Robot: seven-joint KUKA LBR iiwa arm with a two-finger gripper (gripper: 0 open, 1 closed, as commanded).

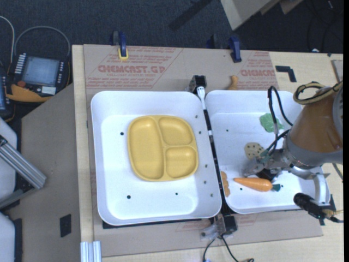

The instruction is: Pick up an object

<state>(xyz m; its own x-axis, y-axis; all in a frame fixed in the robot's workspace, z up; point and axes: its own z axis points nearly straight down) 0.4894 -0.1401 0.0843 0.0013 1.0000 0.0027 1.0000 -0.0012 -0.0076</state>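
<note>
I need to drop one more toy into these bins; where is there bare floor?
Left bin: bare strips around the yellow divided plate, widest along the near wall. Right bin: open far-left floor behind the tan disc. Crowded near right, where the carrot, green piece and claw cluster.

The one camera sits high above the surface (163,64) and looks down at a slant, so the far edge with its two blue clamps (121,41) lies toward the top of the view. It stands far enough back to take in both white bins whole: the left bin (103,162) near the middle, the right bin (229,108) toward the right side. Dark floor shows beyond the far edge, and a handheld control screen (39,72) lies off to the left. The arm (319,127) comes in from the right, close under the lens.
</note>
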